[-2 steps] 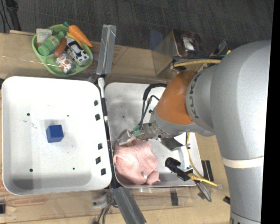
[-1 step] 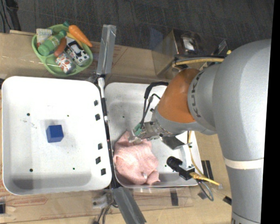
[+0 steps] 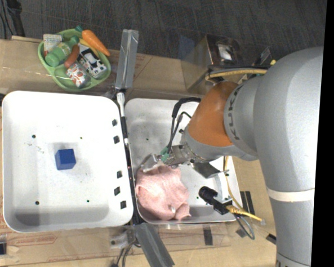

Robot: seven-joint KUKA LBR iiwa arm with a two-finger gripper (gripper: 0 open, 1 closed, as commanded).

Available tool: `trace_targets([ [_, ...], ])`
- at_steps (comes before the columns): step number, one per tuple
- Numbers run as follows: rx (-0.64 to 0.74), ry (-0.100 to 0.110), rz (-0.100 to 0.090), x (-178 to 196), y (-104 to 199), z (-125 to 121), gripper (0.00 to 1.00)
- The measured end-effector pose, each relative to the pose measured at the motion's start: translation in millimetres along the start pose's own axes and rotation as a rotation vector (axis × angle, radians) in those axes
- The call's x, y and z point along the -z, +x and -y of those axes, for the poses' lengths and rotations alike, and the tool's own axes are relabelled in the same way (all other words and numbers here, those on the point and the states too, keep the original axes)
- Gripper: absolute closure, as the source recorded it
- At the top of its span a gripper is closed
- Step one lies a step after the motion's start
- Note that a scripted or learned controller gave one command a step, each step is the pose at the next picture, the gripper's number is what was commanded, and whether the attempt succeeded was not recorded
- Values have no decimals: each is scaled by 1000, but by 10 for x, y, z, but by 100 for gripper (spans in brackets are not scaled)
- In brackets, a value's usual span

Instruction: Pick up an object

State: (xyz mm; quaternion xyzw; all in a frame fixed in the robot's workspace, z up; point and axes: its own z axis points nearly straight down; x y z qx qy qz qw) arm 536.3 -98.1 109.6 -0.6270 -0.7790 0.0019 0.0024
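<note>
Fingers (image 3: 154,164), aperture indeterminable, touch pink cloth's (image 3: 160,194) far edge in right bin (image 3: 151,115); limp fabric may slip out.

Blue cube (image 3: 65,159), pink cloth (image 3: 160,194)

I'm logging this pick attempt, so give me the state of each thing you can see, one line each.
Gripper: low in the right bin, at the pink cloth's top edge; grasp unclear.
Pink cloth: crumpled, lying in the right bin's near end.
Blue cube: sitting flat in the left bin, alone.
Green bowl: upright behind the left bin, full of toy food.
Right bin: on the bench beside the left bin.
</note>
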Motion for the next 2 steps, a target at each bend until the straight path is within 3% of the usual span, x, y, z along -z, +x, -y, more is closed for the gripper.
trace_targets([
  [1, 39, -3, -1, -180, 6, 53, 0],
  [2, -121, -4, 0, 826, 485, -166, 0],
])
